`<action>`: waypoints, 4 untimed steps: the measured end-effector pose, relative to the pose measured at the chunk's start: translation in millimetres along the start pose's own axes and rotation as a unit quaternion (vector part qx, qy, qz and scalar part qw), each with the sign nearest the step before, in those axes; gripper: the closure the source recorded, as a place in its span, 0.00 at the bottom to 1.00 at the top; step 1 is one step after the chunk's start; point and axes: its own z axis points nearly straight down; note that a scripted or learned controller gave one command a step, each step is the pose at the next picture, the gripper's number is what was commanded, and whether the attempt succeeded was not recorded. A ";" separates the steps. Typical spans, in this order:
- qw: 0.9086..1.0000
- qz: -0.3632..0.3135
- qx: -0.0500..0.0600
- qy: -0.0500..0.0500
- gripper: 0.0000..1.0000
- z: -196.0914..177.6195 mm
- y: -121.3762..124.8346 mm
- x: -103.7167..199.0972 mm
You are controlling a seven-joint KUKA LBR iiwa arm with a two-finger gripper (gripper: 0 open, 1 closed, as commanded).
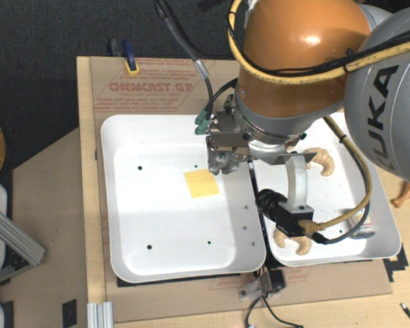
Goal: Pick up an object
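1. The left bin [123, 203] holds one thing: a flat yellow square [202, 183]. It lies on the white floor, right of the middle and nearer the far wall than the near rim.
2. The right bin [338, 190] holds a tan curved piece [323, 161] near its far side and a second tan curved piece [292, 242] near its front edge. A small silvery thing [363, 231] lies toward the front right corner; it is too small to name.
3. Both bins sit side by side, rims touching, on a brown board [154, 80] with red lettering.
4. The arm [301, 39] hangs over the seam between the bins, and much of the right bin is hidden under it.
5. The gripper [217, 164] is down in the left bin, just at the far right corner of the yellow square.
6. I cannot tell whether the gripper is spread or clenched, nor whether it touches the square; the square lies flat on the floor and no object is seen held.
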 end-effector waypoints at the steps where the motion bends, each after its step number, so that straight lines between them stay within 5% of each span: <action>1: 1.000 0.001 -0.001 -0.001 1.00 89.3 2.9 60.6; 2: 1.000 0.004 -0.012 0.002 1.00 -2.0 64.9 63.6; 3: 1.000 0.003 -0.001 0.000 1.00 35.6 0.9 64.1; 4: 1.000 0.003 -0.016 0.005 1.00 -159.6 38.1 63.0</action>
